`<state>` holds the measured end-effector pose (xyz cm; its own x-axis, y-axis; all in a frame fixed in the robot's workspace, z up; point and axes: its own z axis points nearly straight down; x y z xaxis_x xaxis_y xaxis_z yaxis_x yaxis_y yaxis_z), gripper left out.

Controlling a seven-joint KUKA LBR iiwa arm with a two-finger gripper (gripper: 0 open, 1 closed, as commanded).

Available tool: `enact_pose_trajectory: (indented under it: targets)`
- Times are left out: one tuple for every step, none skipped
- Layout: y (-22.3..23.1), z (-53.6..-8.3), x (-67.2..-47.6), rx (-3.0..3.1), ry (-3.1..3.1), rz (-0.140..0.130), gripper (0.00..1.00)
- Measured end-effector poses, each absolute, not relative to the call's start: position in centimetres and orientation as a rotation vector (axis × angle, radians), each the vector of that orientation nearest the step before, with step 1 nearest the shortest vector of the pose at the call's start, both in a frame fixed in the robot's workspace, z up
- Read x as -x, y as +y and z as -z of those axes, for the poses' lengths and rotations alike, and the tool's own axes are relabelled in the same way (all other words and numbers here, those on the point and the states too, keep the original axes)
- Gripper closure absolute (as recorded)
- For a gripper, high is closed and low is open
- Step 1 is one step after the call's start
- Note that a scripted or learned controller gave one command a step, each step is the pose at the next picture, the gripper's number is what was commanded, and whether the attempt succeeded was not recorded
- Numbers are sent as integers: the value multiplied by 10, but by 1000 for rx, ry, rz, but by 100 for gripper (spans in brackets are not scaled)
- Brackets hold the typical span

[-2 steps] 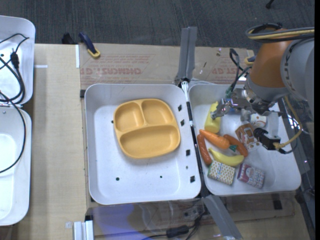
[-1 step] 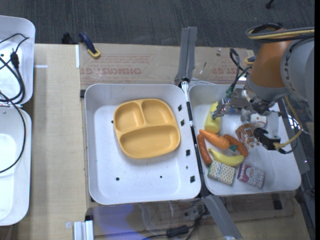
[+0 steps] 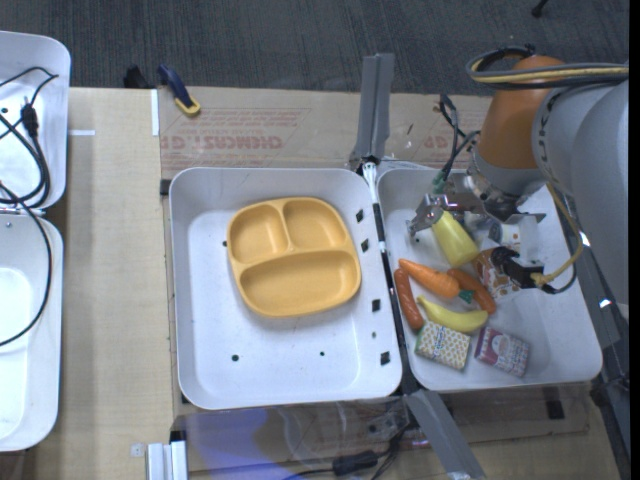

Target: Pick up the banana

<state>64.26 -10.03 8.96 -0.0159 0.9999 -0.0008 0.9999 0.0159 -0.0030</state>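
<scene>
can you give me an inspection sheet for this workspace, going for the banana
surface: two shallow white bins side by side, left bin and right bin, on a tan bench
job's things: banana lies in the right bin, below a carrot and above a patterned packet
clutter: yellow divided plate in the left bin; yellow-green item, red sausage-like piece and pink carton in the right bin
grippers: gripper sits over the right bin's top, at the yellow-green item, apart from the banana
cables: black cables across the white trays at left; wires at the wrist
surroundings: dark carpet; blue and yellow clamp on the bench edge
</scene>
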Motion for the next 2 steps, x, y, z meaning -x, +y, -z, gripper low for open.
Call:
enact_pose_trajectory:
  targets:
    - [-102, -97, -642, 2204, -2234, -8, 100]
    - [-24, -189, -625, 2315, -2121, -6, 100]
